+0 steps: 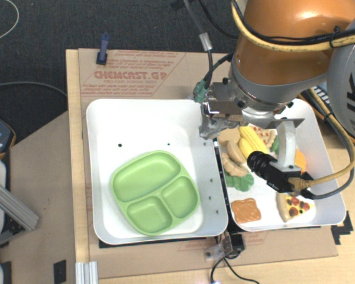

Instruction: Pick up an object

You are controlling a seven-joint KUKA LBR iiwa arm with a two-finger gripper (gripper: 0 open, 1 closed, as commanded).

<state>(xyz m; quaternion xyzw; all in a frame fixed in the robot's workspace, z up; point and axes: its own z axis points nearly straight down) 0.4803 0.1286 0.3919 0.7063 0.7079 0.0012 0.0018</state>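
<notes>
The right bin holds several toy foods. A yellow corn cob lies beside a tan lumpy piece, with a green leafy piece below them. Near the front are an orange-brown slab and a pizza slice. An orange piece peeks out at the right. My gripper hangs low over the back of this bin, right above the corn and the tan piece. The wide wrist with its orange band hides its tip and whatever lies beneath it.
The left bin holds a green divided plate towards its front. Both bins rest on a cardboard sheet. A small blue clip sits at the sheet's back left corner.
</notes>
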